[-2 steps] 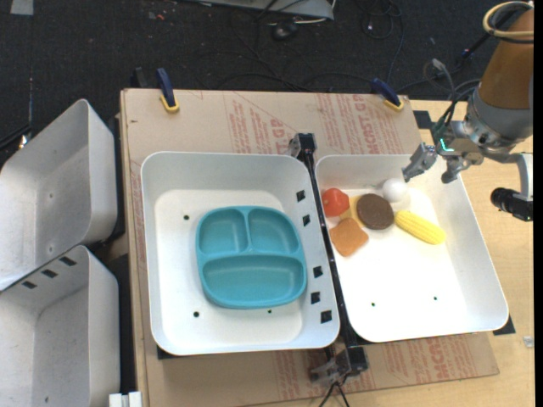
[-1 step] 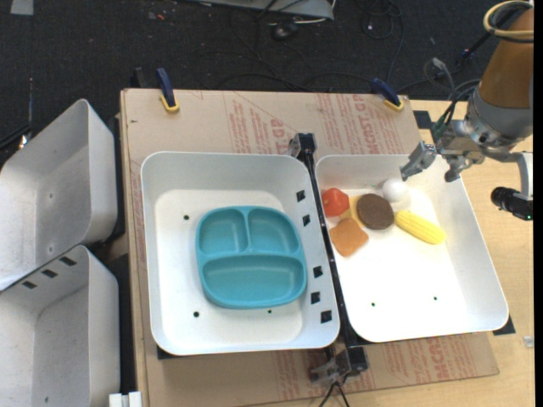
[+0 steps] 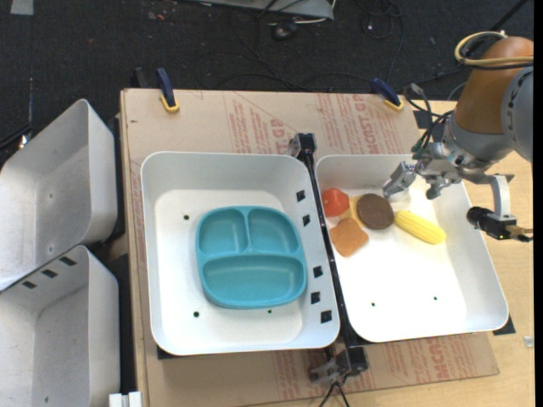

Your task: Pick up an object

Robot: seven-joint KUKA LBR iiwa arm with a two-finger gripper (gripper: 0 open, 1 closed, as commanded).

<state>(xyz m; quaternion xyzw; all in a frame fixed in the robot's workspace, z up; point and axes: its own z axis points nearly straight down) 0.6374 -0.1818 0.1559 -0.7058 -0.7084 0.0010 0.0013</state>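
Nearest, the front stretch of the right bin [image 3: 441,308] is bare smooth white plastic, a broad open floor running from the front rim back to the food. Beside it, the left bin [image 3: 161,253] holds a teal divided tray [image 3: 251,256], glossy, rounded at the corners and split into three compartments, with a margin of white floor on every side. Where the two bins meet, a dark strip with black clips [image 3: 321,253] runs front to back. Farther back in the right bin the toy foods crowd the rear left corner: an orange, bread-like piece [image 3: 349,236] touching a round brown patty [image 3: 374,211], a red tomato-like piece [image 3: 335,200] just behind them near the divider, and a yellow corn cob [image 3: 420,226] lying slantwise, just right of the patty. Above and behind the corn hangs the gripper [image 3: 417,182], its two metal fingers spread apart with nothing between them, close to the bin's rear wall. Both bins rest on a cardboard sheet [image 3: 254,121] held by blue and yellow clamps [image 3: 167,90] at the far edge.
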